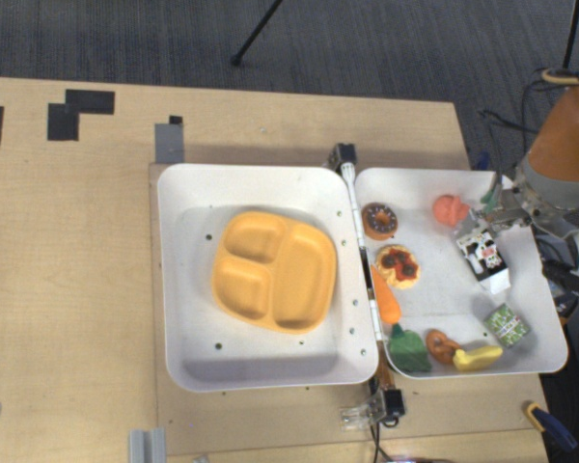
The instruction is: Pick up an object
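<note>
Bins number 2, shallow and white, side by side on a pale wooden bench [68, 287]. The left bin [183, 355] carries 1 yellow divided plate [273, 270] with 3 compartments, lying near its middle.

The right bin [540, 360] carries 9 small things. Along its left edge, from back to front, lie 1 chocolate doughnut [379, 220], 1 small pizza-like round with red topping [399, 264], 1 orange carrot-like piece [387, 303] and 1 green leafy piece [408, 348]. Along its front edge lie 1 brown pretzel-like ring [440, 344] touching 1 yellow banana-like piece [478, 357], and 1 green patterned packet [507, 325] in the front right corner. Near the back edge sits 1 pink-red rounded toy [450, 209], smooth and plain. Just right of it and a little nearer the front lies 1 white box with black and red print [483, 258], tilted, long side running toward the front right.

The gripper [489, 210] hangs over the back right part of this bin, between the pink toy and the bin's right edge, just above the white box; whether its fingers are spread or closed cannot be told. The orange band [563, 143] shows above it.

Black tape patches [77, 112] mark the bench's back left. Beyond the bench lies dark grey carpet [174, 17], crossed by 1 thin black rod [270, 15].
</note>
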You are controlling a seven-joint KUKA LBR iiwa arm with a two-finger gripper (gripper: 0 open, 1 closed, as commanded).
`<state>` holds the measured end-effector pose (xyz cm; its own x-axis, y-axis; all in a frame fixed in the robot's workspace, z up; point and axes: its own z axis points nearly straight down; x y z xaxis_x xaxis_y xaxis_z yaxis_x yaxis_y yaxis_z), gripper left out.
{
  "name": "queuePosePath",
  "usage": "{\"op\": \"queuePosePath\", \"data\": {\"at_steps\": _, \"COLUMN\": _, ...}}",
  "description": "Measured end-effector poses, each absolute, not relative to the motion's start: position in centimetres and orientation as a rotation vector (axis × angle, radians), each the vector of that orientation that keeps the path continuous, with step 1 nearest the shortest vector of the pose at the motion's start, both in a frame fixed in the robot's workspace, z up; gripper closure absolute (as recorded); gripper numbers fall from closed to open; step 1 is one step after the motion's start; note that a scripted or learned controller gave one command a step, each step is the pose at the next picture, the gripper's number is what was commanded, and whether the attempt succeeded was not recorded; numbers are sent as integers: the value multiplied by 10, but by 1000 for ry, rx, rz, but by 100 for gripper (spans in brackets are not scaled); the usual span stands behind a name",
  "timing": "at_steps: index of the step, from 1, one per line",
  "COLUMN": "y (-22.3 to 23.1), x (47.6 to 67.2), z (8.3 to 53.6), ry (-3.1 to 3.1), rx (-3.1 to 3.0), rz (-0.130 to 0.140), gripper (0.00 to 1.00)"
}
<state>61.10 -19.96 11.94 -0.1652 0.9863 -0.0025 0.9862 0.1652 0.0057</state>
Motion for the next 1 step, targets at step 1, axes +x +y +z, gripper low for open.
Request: {"op": "queuePosePath", "data": {"at_steps": 1, "y": -128, "x": 592, "z": 215, "ry": 2446, "rx": 1964, "rz": 5, "gripper": 100}}
